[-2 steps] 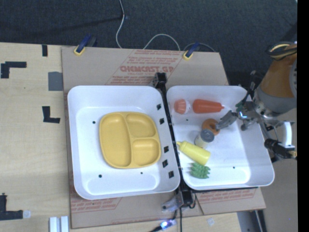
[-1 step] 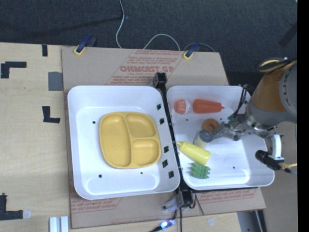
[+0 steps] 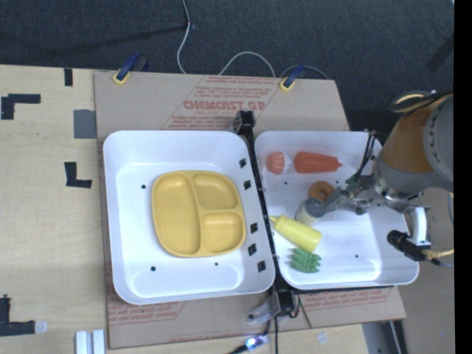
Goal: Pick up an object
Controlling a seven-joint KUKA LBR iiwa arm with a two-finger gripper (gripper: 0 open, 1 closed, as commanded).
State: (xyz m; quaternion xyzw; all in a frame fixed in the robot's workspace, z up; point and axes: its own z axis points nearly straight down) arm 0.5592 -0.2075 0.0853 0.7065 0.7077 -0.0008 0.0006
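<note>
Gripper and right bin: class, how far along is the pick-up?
Done: the gripper is low in the right bin, beside the yellow bottle. In hand: nothing visibly held. Left: grasp and lift; the carrot and green toy lie untouched.

1. Cardboard sheet (image 3: 221, 102) = landmark; tan w/ red print, lies flat on bench.
2. Dark blue-grey carpet floor (image 3: 310, 21) beyond its far edge.
3. Pale wood benchtop (image 3: 44, 220) to its left, w/ black tape marks (image 3: 18, 105).
4. Two yellow-blue clamps (image 3: 129, 68) on its far edge.
5. White cable (image 3: 184, 28) runs over floor to sheet's far edge.
</note>
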